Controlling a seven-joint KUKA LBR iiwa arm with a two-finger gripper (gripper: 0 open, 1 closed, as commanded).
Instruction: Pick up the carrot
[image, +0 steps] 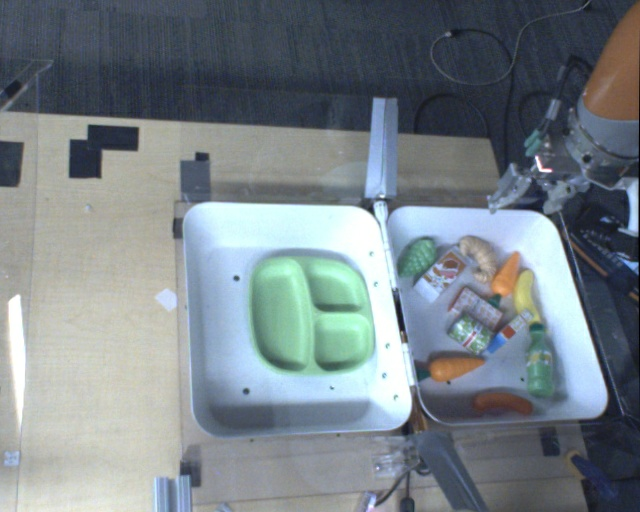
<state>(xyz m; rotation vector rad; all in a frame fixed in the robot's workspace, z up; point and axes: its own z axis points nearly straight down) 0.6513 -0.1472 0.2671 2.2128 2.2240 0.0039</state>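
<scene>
Camera view, taking the right bin (575, 300) as the landmark. The gripper (528, 190) hangs just above the bin's far rim, toward its far right corner, on the arm that reaches in from the right. Its two fingers (503, 192) stand apart, released, with nothing between them.

The carrot (455, 368) lies on the bin floor toward the near left corner, close to the wall shared with the left bin (200, 300). Its long axis runs roughly left to right, slightly tilted, the green top at the left end beside the shared wall and the orange tip pointing toward the bin's middle.

Key relation: from the jaws the carrot lies diagonally across the bin, toward the near side and somewhat left, well apart. I judge the approach must cross the crowded middle of the bin.

A second orange piece (507, 273) sits upright-ish nearer the gripper, beside a yellow item (524, 297). It may be another carrot; the resolution is too poor to say. A reddish item (503, 403) lies along the near wall. The green divided tray (310, 315) sits in the left bin.

The arm's upper part is cut off at the frame edge.
</scene>
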